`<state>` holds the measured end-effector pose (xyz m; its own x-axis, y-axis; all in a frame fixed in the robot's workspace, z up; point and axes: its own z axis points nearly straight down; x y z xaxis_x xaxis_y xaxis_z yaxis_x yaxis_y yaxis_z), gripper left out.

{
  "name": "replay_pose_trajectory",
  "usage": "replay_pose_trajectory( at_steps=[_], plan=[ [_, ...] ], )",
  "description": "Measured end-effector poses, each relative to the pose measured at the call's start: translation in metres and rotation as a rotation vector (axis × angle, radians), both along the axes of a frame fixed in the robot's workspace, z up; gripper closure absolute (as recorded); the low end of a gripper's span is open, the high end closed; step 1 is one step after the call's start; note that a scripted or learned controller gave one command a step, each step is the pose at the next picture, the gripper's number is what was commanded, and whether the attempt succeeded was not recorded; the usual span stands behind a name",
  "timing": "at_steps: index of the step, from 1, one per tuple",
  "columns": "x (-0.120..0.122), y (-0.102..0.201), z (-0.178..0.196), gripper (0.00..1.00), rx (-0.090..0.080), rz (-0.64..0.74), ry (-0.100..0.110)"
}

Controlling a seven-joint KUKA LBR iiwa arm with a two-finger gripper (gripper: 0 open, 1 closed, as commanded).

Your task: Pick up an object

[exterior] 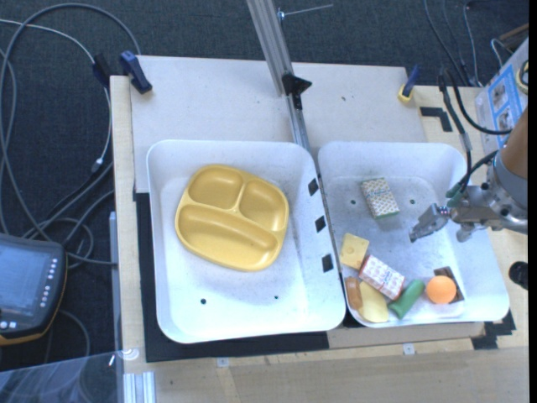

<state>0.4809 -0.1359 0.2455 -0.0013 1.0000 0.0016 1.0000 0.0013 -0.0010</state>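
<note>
My gripper (pixel 445 226) hangs over the right side of the right bin (pixel 336 162), reaching in from the right. Its two fingers (pixel 425 224) stand apart, open, with nothing between them. Below it, in the bin's front corner, lies an orange ball (pixel 440 289) beside a green piece (pixel 406 299). A red and white packet (pixel 382 276), a yellow cheese block (pixel 354 249) and a pale yellow piece (pixel 374 310) lie further left. A small patterned box (pixel 380 197) sits alone towards the back of the bin, left of the gripper.
A yellow divided plate (pixel 232 217) rests in the left bin (pixel 164 250). A metal rail (pixel 268 28) runs down from the top to the seam between the bins. Cables trail off the bench at left and upper right.
</note>
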Motion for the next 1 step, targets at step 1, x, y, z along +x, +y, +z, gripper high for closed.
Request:
replay_pose_trajectory(
  at_steps=[1],
  plan=[
    [0.0001,-0.0001,0.0000,0.00,0.000,0.000,-0.001]
  ],
)
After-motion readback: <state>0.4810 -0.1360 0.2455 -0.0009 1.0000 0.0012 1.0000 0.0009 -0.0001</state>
